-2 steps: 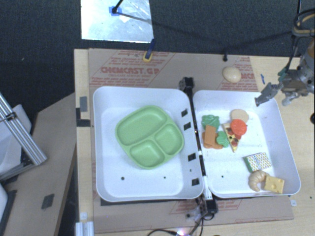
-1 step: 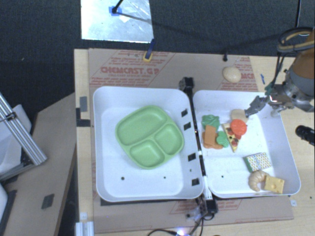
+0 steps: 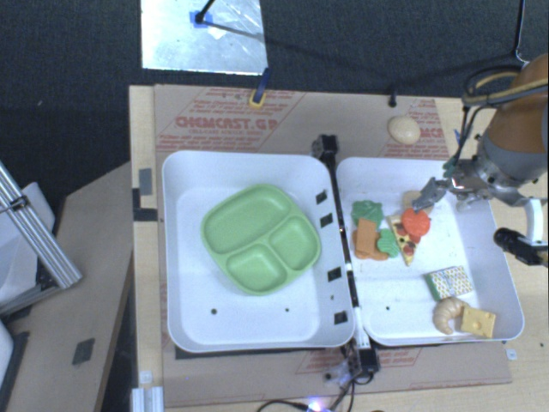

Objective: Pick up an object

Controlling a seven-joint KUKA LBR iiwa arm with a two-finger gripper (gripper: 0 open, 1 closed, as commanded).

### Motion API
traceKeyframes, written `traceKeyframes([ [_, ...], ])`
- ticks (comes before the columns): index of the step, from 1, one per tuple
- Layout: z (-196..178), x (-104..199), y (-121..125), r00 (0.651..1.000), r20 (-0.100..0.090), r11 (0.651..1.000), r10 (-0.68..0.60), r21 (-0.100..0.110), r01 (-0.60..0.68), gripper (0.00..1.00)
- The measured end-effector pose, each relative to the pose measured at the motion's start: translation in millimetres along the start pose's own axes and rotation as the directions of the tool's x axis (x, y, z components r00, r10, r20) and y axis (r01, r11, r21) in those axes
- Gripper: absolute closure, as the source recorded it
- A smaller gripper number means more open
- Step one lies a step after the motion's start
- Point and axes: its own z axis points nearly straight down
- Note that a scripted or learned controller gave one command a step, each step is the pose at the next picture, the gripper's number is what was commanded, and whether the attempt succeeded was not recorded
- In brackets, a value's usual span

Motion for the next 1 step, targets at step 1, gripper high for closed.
traceKeyframes([
  [1, 43.9, -6.0, -1.1, 1.000, 0.000, 1.000, 0.002, 0.001, -0.002, 0.00],
])
